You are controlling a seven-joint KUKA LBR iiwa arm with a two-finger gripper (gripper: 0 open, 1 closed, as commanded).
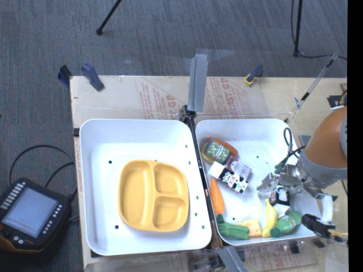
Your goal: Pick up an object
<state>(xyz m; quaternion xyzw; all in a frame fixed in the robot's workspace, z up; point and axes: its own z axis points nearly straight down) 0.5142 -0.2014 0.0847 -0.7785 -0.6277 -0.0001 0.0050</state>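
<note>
Toys crowd the near end of the right-hand shallow white plastic bin (266, 126): a dark green ridged plastic cucumber (232, 230), a yellow wedge of toy cheese (253, 227), a curved yellow plastic banana (269, 217) and a rounded light green plastic toy (288, 222), all packed close together. Just beyond them the metal two-finger gripper (279, 188) hangs low over the bin floor beside the banana; whether its fingers are spread or closed cannot be told from this angle, and nothing is seen between them.

The banana looks the likeliest target. As hollow moulded plastic it should be light, stiff and somewhat slick, best pinched across its narrow middle, where the curve will not roll it out.

Further in lie an orange plastic carrot (216, 195) along the dividing wall, a small black-and-white patterned box (233, 179) and a green-labelled can (216, 149) resting on a reddish toy.

In the left white bin (91, 152) sits 1 yellow plastic plate with 3 compartments (153, 196). Both bins stand on a cardboard-covered bench (142, 95) with blue clamps, over grey carpet (170, 27).
</note>
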